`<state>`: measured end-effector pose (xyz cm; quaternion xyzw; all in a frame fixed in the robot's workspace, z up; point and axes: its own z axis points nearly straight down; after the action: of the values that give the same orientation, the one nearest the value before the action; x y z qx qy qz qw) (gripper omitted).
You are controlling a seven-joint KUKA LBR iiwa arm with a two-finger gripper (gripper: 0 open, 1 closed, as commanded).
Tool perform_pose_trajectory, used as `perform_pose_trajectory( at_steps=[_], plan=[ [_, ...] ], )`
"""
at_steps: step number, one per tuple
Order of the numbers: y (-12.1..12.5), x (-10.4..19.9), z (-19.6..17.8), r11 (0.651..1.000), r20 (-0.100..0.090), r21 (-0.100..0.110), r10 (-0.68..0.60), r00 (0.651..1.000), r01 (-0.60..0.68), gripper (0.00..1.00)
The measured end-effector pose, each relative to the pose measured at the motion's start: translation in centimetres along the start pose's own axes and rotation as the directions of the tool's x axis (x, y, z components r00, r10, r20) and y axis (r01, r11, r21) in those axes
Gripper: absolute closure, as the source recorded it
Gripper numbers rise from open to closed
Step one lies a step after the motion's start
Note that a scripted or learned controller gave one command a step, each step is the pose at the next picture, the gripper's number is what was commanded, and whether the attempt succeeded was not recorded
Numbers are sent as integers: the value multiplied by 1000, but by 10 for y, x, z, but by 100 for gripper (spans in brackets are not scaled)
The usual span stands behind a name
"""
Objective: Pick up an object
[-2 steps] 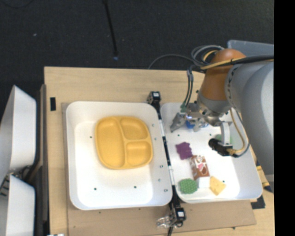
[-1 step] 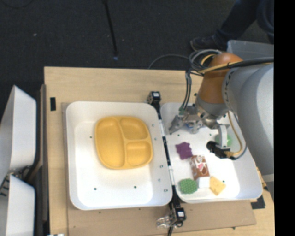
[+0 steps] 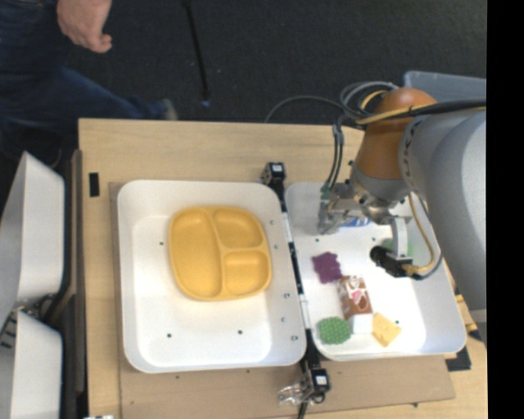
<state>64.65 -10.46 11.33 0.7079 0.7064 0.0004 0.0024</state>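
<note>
The right bin (image 3: 426, 327) holds a purple piece (image 3: 327, 266), a brown and white box-like item (image 3: 354, 297), a green round piece (image 3: 333, 330), a small white block (image 3: 361, 326) and a yellow wedge (image 3: 385, 330). My gripper (image 3: 331, 219) hangs low over the bin's far left part, just behind the purple piece. A bit of blue (image 3: 357, 220) shows beside the wrist. The fingers are too small and dark to read.
The left bin (image 3: 147, 327) bears a yellow divided plate (image 3: 219, 250). A black cable fitting (image 3: 393, 262) hangs over the right bin. A person's hand (image 3: 84, 24) is at the top left, beyond the bench. Clamps sit between the bins at front and back.
</note>
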Motion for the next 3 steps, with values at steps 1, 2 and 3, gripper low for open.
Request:
perform_pose_trajectory(
  at_steps=[1, 2, 3],
  plan=[
    [3, -7, -64, 1000, -1, -4, 2, 1000, -2, 100],
    [-1, 0, -117, 1000, -2, -1, -5, 1000, 5, 100],
    [0, -1, -143, 1000, -2, -1, -5, 1000, 5, 100]
  ],
)
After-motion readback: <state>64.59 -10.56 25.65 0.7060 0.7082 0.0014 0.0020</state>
